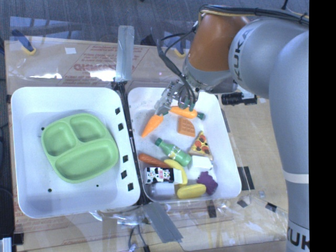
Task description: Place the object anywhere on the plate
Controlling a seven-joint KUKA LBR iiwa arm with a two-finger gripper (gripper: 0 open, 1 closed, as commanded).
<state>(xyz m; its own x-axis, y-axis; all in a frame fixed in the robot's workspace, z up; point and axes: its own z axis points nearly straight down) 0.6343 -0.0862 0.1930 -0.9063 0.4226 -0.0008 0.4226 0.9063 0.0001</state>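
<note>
A green three-compartment plate [79, 146] lies in the left white bin [26, 114] with nothing on it. My gripper [175, 103] hangs low over the back of the right bin [227, 140], open, with nothing between its fingers. Just under it lie two toy carrots: one [153, 124] pointing down-left beside the left finger, and a smaller one [185, 112] with a green top by the right finger. I cannot tell whether the gripper touches either carrot.
The right bin also holds an orange waffle piece [186, 126], a pizza slice [200, 145], a green bottle [173, 151], a banana [176, 166], a purple grape bunch [208, 181], a yellow piece [190, 191] and a small printed box [159, 175]. The divider between the bins [126, 140] stands left of the gripper.
</note>
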